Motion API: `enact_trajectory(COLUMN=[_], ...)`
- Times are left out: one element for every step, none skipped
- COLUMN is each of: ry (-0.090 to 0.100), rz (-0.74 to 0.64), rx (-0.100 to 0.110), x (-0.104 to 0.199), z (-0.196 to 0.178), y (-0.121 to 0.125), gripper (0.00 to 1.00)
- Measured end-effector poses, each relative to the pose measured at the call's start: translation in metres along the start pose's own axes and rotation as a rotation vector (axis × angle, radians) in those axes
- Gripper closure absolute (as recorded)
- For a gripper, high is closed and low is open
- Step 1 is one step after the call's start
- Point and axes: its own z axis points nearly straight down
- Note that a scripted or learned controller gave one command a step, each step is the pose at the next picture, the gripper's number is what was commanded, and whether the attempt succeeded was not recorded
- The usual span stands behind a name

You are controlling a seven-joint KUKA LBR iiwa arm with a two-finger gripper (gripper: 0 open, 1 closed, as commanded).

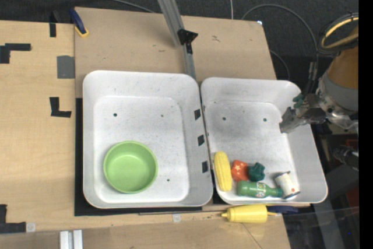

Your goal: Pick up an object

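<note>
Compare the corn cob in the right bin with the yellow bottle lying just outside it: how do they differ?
The corn cob lies inside the right bin, running near to far; the yellow bottle lies on the bench below the rim, running left to right. The cob looks ridged, the bottle smooth with a nozzle. Both are yellow, elongated and lying down.

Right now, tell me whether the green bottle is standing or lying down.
Lying down. The green bottle rests on its side on the floor of the right bin, its long axis running left to right, next to the corn cob.

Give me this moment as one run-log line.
gripper: over right bin right edge, nothing seen held | corn, green bottle: in right bin | green bowl: left bin
</note>
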Motion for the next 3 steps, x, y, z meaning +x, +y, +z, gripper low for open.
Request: enact_trajectory(ry=[0.003,0.002,0.002], rz=[-0.005,-0.006,-0.005], rx=[0.003,0.005,0.006], x=[0.05,0.11,0.157], z=[-0.006,0.006,0.017], y=[-0.003,-0.002,-0.003], gripper=[1.0,1.0,1.0])
